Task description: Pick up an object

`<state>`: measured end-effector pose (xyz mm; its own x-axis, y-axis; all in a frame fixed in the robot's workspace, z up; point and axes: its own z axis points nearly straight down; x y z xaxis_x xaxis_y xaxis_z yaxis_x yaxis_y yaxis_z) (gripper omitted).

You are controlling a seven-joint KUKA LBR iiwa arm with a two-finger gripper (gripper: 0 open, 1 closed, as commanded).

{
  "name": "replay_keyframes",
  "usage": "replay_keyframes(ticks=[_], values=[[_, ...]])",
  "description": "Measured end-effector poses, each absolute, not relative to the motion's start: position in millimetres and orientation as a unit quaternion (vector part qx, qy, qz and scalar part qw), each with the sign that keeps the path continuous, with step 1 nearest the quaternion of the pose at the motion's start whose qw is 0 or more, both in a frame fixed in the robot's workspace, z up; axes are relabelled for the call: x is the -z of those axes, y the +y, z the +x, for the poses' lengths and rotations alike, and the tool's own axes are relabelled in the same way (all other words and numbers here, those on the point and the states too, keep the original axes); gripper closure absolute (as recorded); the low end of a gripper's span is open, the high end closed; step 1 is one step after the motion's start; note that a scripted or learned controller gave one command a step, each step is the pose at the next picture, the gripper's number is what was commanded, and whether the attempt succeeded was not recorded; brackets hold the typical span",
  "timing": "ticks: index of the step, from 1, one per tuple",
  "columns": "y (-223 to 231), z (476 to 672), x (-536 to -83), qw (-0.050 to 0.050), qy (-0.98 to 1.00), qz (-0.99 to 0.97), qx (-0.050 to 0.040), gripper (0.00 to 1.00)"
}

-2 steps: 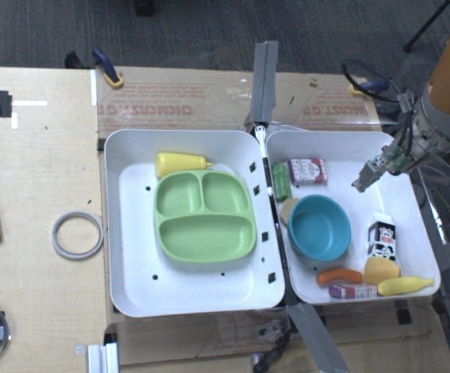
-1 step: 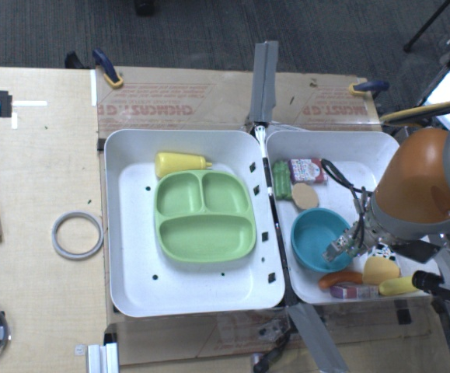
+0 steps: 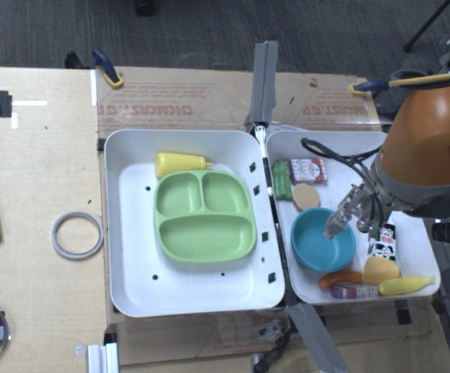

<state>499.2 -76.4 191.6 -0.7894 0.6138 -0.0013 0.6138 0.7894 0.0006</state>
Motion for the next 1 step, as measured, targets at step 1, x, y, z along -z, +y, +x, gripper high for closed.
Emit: replay_keyframes(ticks=[1], values=[[-60.8, 510.8, -240.9, 0.001, 0.982, 0.190, -0.0001, 1.00]])
